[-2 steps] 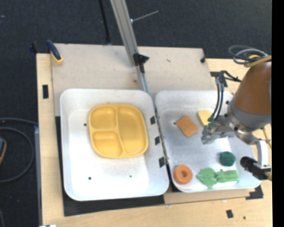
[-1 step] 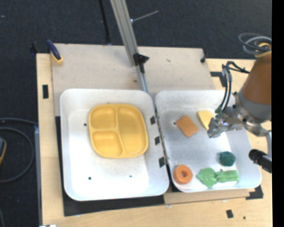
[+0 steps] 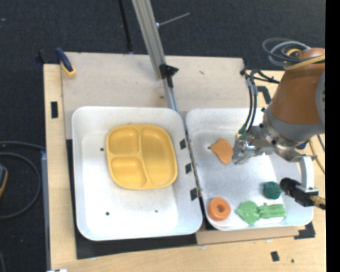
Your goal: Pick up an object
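Lower right: green toy [image 3: 260,212], orange ring [image 3: 219,208] and dark green block [image 3: 271,190] in the right bin [image 3: 215,123]. Gripper [image 3: 239,153] beside orange piece [image 3: 221,151] at centre right; finger state indiscernible. Yellow divided plate [image 3: 141,156] occupies left bin [image 3: 90,208].

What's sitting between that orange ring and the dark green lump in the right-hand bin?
In the camera view, a light green toy lies between the orange ring and the dark green lump, along the right bin's near edge.

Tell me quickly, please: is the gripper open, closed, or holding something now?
Gripper: cannot be told; it sits in the right white bin, right beside the flat orange wedge-shaped piece.
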Controlling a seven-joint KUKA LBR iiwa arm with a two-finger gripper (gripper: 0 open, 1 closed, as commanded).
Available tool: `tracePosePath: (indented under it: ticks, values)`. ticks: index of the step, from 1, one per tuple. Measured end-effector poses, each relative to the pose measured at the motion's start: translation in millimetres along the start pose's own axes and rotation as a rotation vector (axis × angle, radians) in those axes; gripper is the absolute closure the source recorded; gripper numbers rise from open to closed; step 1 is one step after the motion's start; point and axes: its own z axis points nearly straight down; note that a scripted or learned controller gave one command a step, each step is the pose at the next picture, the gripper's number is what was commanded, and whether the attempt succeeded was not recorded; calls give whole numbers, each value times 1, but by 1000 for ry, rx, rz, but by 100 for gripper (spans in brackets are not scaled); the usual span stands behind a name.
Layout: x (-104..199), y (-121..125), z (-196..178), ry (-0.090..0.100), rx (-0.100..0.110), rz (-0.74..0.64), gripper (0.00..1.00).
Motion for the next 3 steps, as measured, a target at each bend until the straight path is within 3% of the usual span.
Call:
tracePosePath:
  ticks: [2, 3]
  values:
    - [101, 27, -10, 1, 2, -1, 100]
    - [158, 39, 5, 0, 3, 0, 100]
